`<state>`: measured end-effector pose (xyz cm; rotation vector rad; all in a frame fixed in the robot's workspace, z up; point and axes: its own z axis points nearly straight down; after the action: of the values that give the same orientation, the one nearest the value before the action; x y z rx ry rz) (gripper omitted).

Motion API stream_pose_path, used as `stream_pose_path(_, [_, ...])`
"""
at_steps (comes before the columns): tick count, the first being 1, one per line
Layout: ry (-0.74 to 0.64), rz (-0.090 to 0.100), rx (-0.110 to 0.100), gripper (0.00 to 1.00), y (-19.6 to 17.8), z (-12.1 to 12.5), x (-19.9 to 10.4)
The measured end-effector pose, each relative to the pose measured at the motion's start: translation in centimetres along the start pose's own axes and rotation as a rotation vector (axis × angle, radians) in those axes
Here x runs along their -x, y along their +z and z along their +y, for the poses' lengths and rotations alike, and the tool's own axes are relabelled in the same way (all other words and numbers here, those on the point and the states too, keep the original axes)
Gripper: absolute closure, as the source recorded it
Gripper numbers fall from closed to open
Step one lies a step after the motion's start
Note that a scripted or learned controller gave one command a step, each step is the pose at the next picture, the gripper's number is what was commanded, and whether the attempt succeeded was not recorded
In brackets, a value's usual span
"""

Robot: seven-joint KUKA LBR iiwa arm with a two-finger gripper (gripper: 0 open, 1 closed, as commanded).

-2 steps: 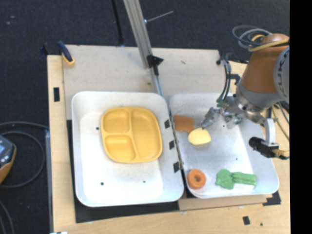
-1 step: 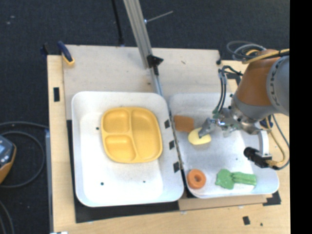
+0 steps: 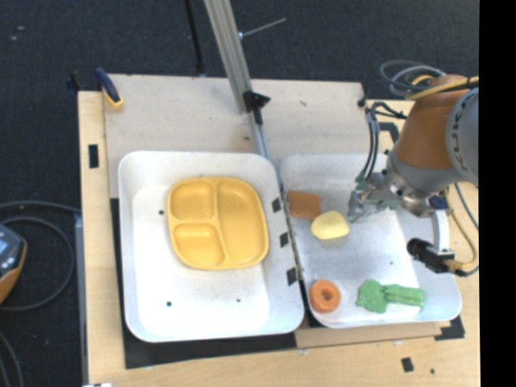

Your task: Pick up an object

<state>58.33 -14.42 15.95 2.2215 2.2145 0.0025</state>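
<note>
The arm [image 3: 435,139] enters from the right edge of the frame, its orange band above the grey wrist, and hangs over the upper part of the right bin [image 3: 347,172]. The end effector [image 3: 360,204] sits low at the bin's centre, just right of a pale yellow lemon-shaped object [image 3: 330,226]. Its tips are small and dark against the white floor, and I cannot tell whether they are spread or pressed together; nothing is visibly caught between them. Whether they touch the yellow object is also unclear, though they come very near its upper right side.

Just up and left of the yellow piece lies a brown block [image 3: 304,205], near the bin's left wall. Toward the lower part of the same bin rest an orange ring [image 3: 326,296] and, to its right, a green toy [image 3: 389,295], well apart from the end effector.

The left bin [image 3: 145,297] carries a yellow divided plate [image 3: 218,222] lying flat at its middle. Both bins sit side by side on the light wooden worktop [image 3: 177,111].
</note>
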Motion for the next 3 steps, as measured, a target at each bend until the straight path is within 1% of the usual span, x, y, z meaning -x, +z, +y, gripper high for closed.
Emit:
stream_pose_path(1, [-0.006, 0.000, 0.003, 1.00, -5.8, 0.8, -0.6])
stream_pose_path(2, [-0.003, 0.001, -0.004, 1.00, -4.2, 0.8, -0.5])
stream_pose_path(3, [-0.009, 0.003, -0.003, 1.00, -6.0, -0.4, -5.6])
